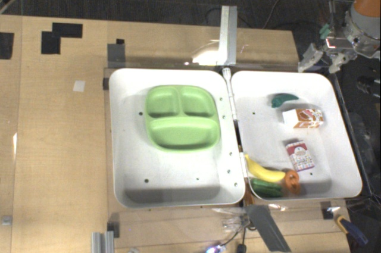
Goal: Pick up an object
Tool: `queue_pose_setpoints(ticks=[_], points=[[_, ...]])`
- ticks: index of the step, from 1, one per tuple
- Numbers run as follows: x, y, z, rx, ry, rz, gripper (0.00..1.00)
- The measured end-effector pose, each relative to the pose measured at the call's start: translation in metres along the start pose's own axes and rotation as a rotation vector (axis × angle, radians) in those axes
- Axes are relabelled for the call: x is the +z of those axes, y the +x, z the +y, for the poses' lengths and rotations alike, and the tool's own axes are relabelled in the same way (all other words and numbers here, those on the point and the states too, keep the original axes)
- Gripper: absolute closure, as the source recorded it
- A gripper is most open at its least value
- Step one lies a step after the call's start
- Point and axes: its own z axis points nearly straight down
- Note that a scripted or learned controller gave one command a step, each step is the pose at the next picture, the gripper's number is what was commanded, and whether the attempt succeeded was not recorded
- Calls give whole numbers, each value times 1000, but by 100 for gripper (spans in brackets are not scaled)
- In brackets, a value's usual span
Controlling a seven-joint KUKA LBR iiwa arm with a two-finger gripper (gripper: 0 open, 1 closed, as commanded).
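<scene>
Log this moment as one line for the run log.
arm: at top right, outside bins | green three-compartment plastic tray: left white bin | yellow banana: right white bin, near front wall | pick: not started

On the worktop (53,144), a divided tray (181,116) lies in the left bin (125,180). The right bin (339,127) holds a carton (303,118) far, a small box (300,156) nearer, and a banana (264,171) at its near-left corner.
</scene>
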Motion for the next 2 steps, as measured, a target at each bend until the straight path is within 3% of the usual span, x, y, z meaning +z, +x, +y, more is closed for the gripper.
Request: queue_pose_setpoints(ticks=[1,2], points=[[86,-20,0,1,0,-1,0],[162,5,1,17,-5,-2,0]])
